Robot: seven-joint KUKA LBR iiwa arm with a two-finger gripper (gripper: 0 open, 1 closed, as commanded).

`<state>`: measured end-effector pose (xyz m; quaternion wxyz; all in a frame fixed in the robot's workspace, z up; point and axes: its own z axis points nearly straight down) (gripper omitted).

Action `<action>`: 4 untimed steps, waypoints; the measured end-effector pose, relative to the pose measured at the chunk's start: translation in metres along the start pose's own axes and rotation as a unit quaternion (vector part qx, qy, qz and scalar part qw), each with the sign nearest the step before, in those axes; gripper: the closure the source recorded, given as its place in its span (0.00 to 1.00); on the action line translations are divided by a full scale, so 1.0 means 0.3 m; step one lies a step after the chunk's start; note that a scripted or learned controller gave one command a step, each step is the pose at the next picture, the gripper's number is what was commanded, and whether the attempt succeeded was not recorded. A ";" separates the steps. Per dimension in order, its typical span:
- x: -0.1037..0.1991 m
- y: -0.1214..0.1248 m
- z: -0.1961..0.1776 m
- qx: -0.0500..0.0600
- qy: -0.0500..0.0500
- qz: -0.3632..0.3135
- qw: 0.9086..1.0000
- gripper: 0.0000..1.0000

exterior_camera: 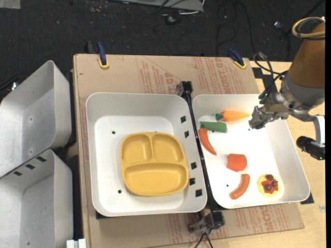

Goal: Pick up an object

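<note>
The right bin [289,154] holds several toy foods: an orange carrot [235,115], a green piece [214,127], a red chili [207,141], a red-orange block [237,162], an orange sausage [240,186] and a small yellow pizza-like disc [269,185]. My gripper [257,120] hangs over the bin's upper right part, just right of the carrot's tip. Nothing shows between its dark fingers, and they are too small and dark to read.
The left bin [101,138] carries a yellow divided plate [154,163]. Two spare white bins [31,138] lie off the bench at the left. Cables and clamps [238,60] sit along the bench's back edge.
</note>
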<state>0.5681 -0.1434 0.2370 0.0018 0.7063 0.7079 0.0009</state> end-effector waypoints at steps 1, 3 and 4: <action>0.191 -0.050 -0.023 0.002 0.001 -0.003 1.000 1.00; 0.570 -0.147 -0.001 0.004 0.002 -0.003 1.000 1.00; 0.767 -0.186 -0.023 0.002 0.002 -0.004 1.000 1.00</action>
